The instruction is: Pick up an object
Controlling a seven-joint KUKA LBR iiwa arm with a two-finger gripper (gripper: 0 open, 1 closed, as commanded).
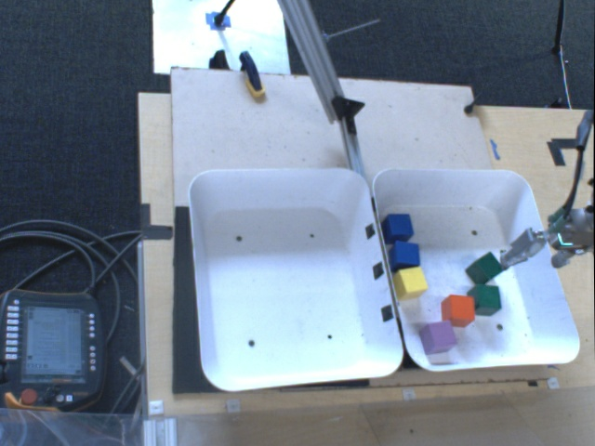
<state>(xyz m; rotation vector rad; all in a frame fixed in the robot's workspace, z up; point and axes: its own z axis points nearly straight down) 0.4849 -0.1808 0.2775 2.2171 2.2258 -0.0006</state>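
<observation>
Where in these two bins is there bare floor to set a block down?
The left bin has open floor from wall to wall. In the right bin, the back strip past the blue blocks is bare. Its front half is crowded: yellow block, orange block, purple block, two green blocks, with the hand beside them.

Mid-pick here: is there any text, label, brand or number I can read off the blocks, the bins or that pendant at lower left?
None can be read.
Teach pendant: its screen and key rows are too small and blurred to read.
Blocks, e.g. the yellow block and the orange block: plain faces, no marks visible.
Right bin and left bin: plain white, only dark dots, no lettering.
</observation>
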